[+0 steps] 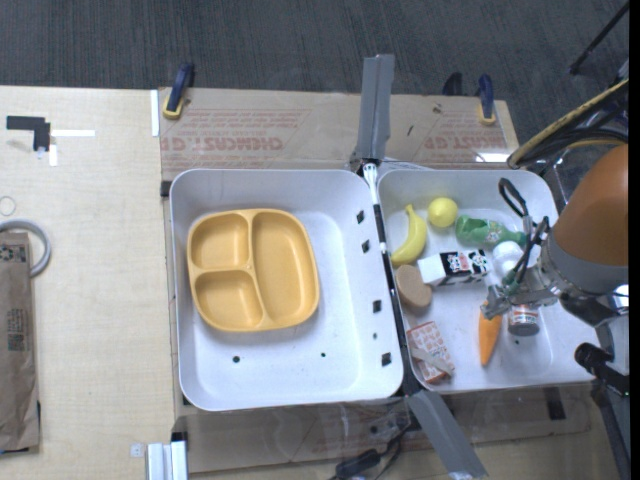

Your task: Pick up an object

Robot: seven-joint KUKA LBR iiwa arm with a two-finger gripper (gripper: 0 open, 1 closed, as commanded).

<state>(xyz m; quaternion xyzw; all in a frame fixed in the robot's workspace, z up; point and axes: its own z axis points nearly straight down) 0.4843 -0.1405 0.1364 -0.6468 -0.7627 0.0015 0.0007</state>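
Carrot (488, 339) lies in the right bin (545, 368), near its front, orange and pointing toward the near edge. The pincer (512, 290) hangs right above its top end, down among the clutter; whether it is clenched or released cannot be told from this angle. Just left sit a milk carton (453, 266), a banana (410, 236) and a lemon (442, 211). Over in the left bin (200, 368) rests a yellow divided plate (254, 269).

the grey arm with its orange band enters at the right edge of the frame. its end effector (516, 298) hangs low at the middle right.
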